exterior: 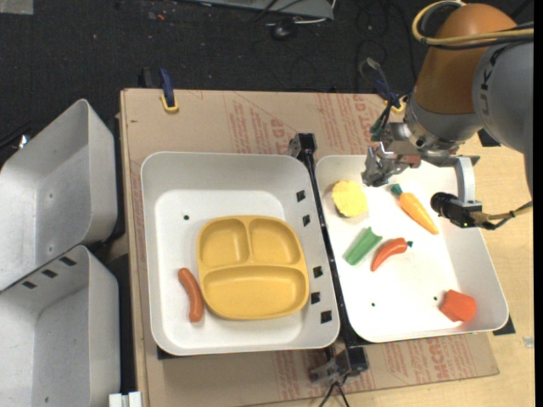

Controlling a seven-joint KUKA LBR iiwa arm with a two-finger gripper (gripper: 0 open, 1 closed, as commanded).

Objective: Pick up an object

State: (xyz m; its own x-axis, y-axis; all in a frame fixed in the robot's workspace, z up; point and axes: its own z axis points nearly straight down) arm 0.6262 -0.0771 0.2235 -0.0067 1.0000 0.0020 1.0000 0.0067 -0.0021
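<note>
The right bin (475,253) holds a yellow lemon-like piece (349,199), an orange carrot (417,211), a green pepper (362,246), a red chili (389,252) and an orange-red block (459,306). My gripper (377,173) hangs over the bin's far left part, just right of and above the yellow piece, left of the carrot's green tip. Nothing shows between its fingers.
The left bin (161,227) carries a yellow divided plate (252,266) and a sausage (192,294) beside it. A black divider (318,227) runs between the bins. Grey containers (51,227) stand off the bench's left side. The arm's orange band (462,58) looms at upper right.
</note>
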